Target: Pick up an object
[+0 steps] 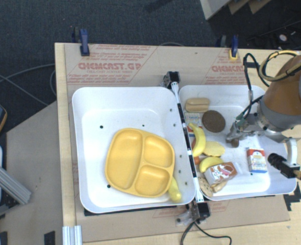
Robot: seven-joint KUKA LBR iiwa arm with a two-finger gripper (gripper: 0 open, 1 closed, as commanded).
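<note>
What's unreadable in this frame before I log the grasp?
- Gripper, camera view: too small and dark against the right white bin to tell whether it holds anything.
- Grey and orange arm: cut off by the right edge.
- Small red and white box: label too small to read.
- Yellow banana: lower end hidden behind pale yellow fruit.

Brown round disc (pixel 213 121) flat in right bin (pixel 257 188)
</note>
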